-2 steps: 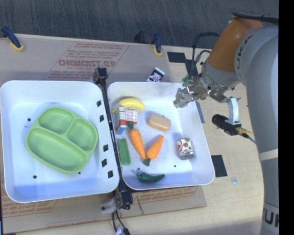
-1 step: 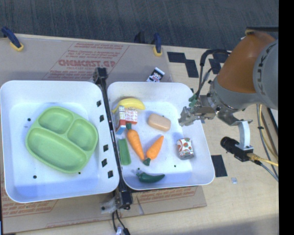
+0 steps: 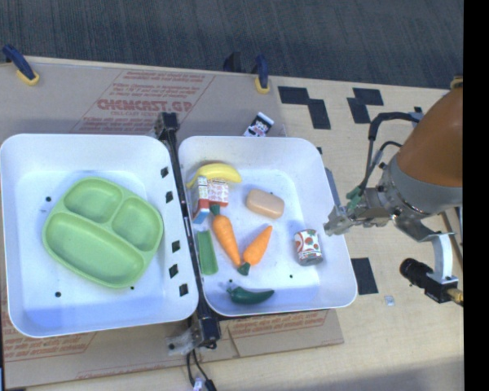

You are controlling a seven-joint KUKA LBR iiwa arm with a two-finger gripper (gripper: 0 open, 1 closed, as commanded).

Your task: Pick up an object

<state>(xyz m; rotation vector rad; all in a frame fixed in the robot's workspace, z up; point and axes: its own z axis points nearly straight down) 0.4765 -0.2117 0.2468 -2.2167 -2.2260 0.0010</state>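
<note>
The right bin (image 3: 330, 177) holds a yellow banana (image 3: 218, 172), a red and white carton (image 3: 213, 195), a peach-coloured oblong block (image 3: 265, 203), two orange carrots (image 3: 225, 239) (image 3: 257, 245), a green stick (image 3: 206, 252), a dark green pepper (image 3: 248, 295) and a small red-labelled can (image 3: 308, 247). My gripper (image 3: 339, 221) hangs over the bin's right rim, just up and to the right of the can. Nothing shows between its tips.
The left bin (image 3: 20, 161) carries a green divided plate (image 3: 103, 230). A black clip bar (image 3: 178, 210) runs between the bins. A small black and white tag (image 3: 260, 125) lies on the cardboard behind the right bin. Blue clamps (image 3: 262, 73) hold the board's far edge.
</note>
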